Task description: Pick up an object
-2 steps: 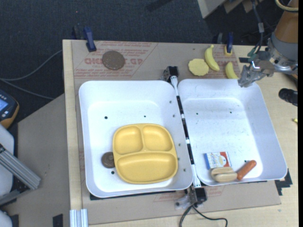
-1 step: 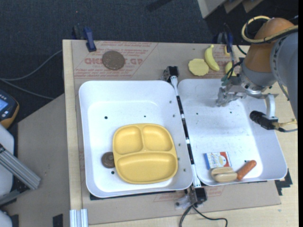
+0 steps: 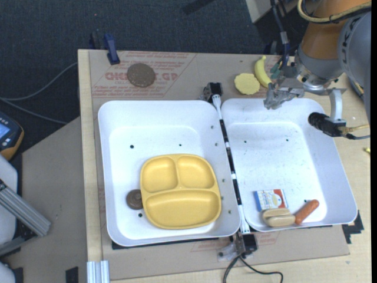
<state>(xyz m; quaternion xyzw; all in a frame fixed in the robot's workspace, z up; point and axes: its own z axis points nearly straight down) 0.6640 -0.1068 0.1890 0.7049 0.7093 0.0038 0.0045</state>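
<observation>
Fingers (image 3: 275, 101): seen at the far edge of the right bin (image 3: 330, 175), pointing down; nothing is seen between them, and whether they are parted or closed cannot be told at this size. The gripper hangs from the grey arm (image 3: 336, 28), which reaches in from the far right.

Just beyond the fingers, on the table (image 3: 88, 158) outside the bins: a yellow banana (image 3: 261, 71) and a flat yellow round piece (image 3: 247, 84), touching or nearly so.

Right bin, near corner, well apart from the fingers: a small blue and white box (image 3: 270, 198), a tan bun-shaped piece (image 3: 278, 218) just in front of it, and an orange-red sausage-shaped piece (image 3: 306, 211) to its right. These are judged to be light toy foods, stiff and somewhat smooth. The sausage is judged best taken across its narrow middle; the box across its short sides. The three lie close together, so a neighbour may be nudged.

Left bin (image 3: 112, 134): a yellow three-part plate (image 3: 179, 190), judged too broad for the fingers except at its rim; a brown disc (image 3: 135, 200) lies touching its left edge.

Far left of the table: a second brown disc (image 3: 141, 74).
</observation>
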